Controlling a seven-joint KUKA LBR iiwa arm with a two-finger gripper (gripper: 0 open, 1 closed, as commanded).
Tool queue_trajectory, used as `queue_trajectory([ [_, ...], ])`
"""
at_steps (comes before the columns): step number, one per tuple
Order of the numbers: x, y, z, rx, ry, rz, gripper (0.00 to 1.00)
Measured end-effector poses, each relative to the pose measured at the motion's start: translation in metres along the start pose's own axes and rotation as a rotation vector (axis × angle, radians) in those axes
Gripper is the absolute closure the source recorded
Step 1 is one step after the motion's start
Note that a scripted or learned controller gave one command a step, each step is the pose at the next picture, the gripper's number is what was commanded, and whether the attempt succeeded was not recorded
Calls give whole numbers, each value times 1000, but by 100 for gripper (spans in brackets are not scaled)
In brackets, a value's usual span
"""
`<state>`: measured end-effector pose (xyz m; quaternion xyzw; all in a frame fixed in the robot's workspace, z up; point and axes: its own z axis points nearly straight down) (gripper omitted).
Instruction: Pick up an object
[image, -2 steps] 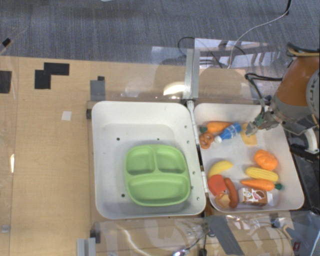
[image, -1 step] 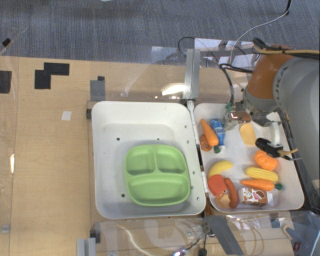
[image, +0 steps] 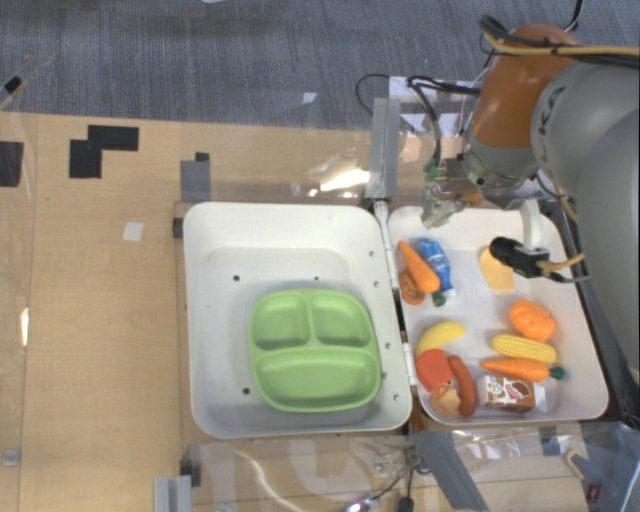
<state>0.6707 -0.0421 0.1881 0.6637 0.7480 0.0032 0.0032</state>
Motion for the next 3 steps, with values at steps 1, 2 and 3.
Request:
queue_trajectory([
  [1, 1, 1, -11, -4, -2, -6, 100],
  [2, -72, -9, 37, 3, -1, -224, 100],
  [3, -72, -9, 36, 3, -1, -224, 0],
])
